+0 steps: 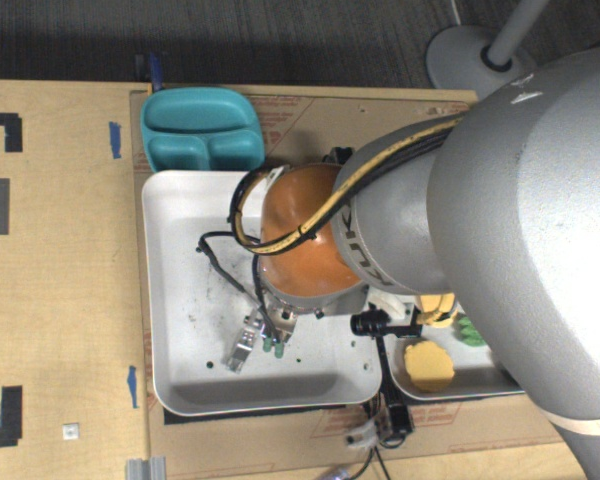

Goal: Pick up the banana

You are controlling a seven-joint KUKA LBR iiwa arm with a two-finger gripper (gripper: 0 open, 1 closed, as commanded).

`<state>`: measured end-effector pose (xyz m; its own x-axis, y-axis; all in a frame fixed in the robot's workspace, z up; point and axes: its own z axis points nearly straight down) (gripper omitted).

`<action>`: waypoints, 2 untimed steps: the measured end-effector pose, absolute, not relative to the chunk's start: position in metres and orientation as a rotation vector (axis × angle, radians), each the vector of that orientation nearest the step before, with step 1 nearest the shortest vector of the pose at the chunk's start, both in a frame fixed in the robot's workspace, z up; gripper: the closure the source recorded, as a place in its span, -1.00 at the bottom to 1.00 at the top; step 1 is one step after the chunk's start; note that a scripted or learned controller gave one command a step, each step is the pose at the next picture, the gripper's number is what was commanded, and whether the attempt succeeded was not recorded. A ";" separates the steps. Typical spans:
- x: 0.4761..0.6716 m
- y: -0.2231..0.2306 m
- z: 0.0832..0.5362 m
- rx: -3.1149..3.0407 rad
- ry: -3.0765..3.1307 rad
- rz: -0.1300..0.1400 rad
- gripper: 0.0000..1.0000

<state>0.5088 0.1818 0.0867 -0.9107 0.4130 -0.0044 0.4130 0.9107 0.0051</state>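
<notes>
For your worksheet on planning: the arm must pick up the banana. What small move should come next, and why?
Probably swing the hand toward the right bin. The hand sits low over the left bin, while the yellow things, one perhaps the banana, lie in the right bin, partly hidden by the arm.

The shallow white left bin has bare floor along its left side and near edge, open to a reach from above. The bulky grey arm with its orange band hangs over that bin's middle and right, and black and yellow cables loop off its left side into that space. The shallow white right bin lies mostly under the arm, leaving a narrow strip by a yellow spongy block. A teal plastic divided tray blocks the counter just behind the left bin; leftward it is open.
</notes>
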 end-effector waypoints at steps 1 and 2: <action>0.503 0.225 0.086 1.418 2.800 0.005 -1.00; 0.485 0.216 0.144 1.949 2.463 0.001 -1.00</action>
